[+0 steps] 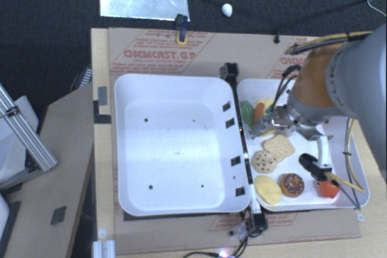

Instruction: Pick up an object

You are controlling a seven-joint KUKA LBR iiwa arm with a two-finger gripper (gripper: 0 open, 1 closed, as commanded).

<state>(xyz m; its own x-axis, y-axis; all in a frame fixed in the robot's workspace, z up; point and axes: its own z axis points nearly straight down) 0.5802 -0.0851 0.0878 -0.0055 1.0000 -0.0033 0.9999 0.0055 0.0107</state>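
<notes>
So the left bin (175,142) is just bare white plastic. All the toy food sits in the right bin (357,172). Going left to right: a green piece (247,112) standing lengthwise along the bin's left wall, an orange piece (259,110) beside it, then a chocolate chip cookie (263,161), a yellow lump (268,189), a cracker (279,146), a donut (292,184). The gripper (266,124) hangs low over the green and orange pieces. Can't tell its finger state.
</notes>
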